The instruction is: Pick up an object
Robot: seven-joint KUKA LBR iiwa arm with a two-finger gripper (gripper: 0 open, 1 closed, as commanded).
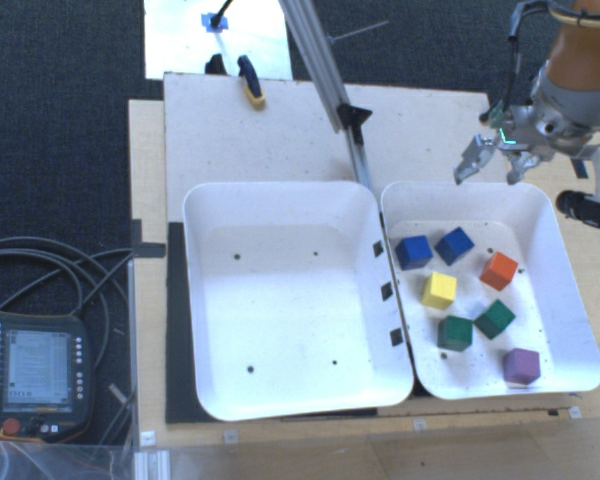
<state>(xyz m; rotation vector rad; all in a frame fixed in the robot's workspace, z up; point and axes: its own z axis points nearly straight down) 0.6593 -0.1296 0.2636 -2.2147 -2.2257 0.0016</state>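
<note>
The right bin [565,268] holds several small cubes: two blue ones [413,251] [455,244], an orange one [498,270], a yellow one [440,290], two green ones [455,333] [496,319] and a purple one [521,365]. My gripper [498,163] hangs above the far rim of the right bin, up and to the right of the cubes. Its two fingers are spread apart with nothing between them.
The left bin [205,268] sits beside the right one, sharing a middle wall. A slanted metal pole [320,58] runs from the top down to the bins' junction. A control pendant [35,373] with cables lies at the lower left.
</note>
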